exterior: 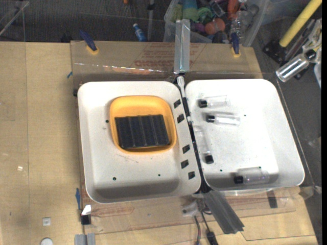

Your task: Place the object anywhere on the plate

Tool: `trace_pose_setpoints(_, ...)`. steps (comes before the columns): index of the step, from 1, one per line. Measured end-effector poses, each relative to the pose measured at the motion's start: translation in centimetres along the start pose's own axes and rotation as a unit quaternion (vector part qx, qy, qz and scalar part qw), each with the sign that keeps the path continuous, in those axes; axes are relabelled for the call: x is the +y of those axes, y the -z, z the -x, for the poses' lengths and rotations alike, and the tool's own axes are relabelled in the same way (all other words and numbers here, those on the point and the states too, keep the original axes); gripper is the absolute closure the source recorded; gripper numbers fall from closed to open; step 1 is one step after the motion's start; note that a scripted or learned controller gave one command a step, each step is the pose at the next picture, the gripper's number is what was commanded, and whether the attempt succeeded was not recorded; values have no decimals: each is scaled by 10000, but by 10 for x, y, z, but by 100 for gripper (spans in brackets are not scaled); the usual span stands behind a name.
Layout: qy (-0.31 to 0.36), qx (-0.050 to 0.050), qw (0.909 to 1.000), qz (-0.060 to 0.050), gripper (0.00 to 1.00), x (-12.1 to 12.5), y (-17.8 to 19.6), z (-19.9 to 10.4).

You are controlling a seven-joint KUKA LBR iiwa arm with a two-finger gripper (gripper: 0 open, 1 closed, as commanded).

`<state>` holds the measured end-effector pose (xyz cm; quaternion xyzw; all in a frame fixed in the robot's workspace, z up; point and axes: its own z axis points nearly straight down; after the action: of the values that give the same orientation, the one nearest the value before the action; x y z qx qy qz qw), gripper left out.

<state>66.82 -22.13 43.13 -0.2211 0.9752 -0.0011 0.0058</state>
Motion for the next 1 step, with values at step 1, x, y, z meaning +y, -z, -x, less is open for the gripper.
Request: trace_pose_setpoints(1, 1551, 22, 9879, 34, 100, 1, -24, -1)
